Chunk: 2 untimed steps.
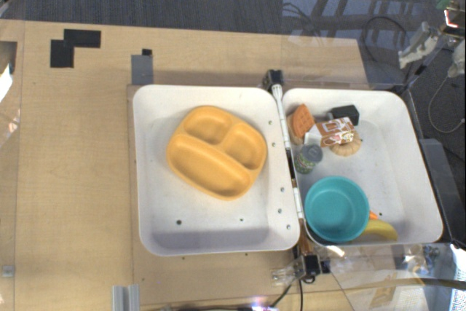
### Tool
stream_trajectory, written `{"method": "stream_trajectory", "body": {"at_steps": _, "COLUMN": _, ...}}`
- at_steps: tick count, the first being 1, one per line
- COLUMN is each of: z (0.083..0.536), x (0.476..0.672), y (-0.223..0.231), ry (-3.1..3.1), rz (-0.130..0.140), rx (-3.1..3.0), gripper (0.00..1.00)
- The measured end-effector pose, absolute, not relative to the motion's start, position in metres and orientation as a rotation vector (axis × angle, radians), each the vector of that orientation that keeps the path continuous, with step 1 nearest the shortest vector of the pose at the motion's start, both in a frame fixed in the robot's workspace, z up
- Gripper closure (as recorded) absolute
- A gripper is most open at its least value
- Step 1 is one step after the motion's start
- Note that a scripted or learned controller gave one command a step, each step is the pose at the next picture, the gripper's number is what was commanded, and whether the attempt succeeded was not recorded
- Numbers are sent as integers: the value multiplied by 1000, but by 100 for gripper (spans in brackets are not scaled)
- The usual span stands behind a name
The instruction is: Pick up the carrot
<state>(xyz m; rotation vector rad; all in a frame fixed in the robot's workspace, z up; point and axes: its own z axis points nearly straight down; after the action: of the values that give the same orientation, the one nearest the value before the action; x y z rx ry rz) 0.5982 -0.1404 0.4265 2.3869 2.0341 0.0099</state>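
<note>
As far as this slanted view from above goes, I cannot tell how wide my gripper stands or whether it has hold of anything. Of the 2 white bins, the left bin (153, 178) carries a yellow divided plate (217, 151) with 3 compartments, lying near its middle. The right bin (408, 156) carries everything else. A teal bowl (336, 210) sits upright at its near left corner. Just beside the bowl's right rim I see a small orange tip, which I take for the carrot (373, 215); most of it is hidden by the bowl, and it touches a yellow banana (382, 231) lying along the bin's near wall. Toward the far side, well apart from the carrot, an orange-brown cracker (299, 124) leans by the left wall, with a grey can (308, 157) just below it. A black block (344, 113), a red-and-white box (336, 132) and a pale cookie (348, 147) cluster together beside them.
</note>
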Motion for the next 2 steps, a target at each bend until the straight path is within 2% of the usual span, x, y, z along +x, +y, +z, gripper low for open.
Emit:
{"method": "stream_trajectory", "body": {"at_steps": 1, "z": 440, "x": 599, "y": -141, "ry": 2031, "rz": 19, "rx": 2377, "gripper": 100}}
{"method": "stream_trajectory", "body": {"at_steps": 2, "z": 440, "x": 599, "y": -141, "ry": 2031, "rz": 18, "rx": 2378, "gripper": 0}}
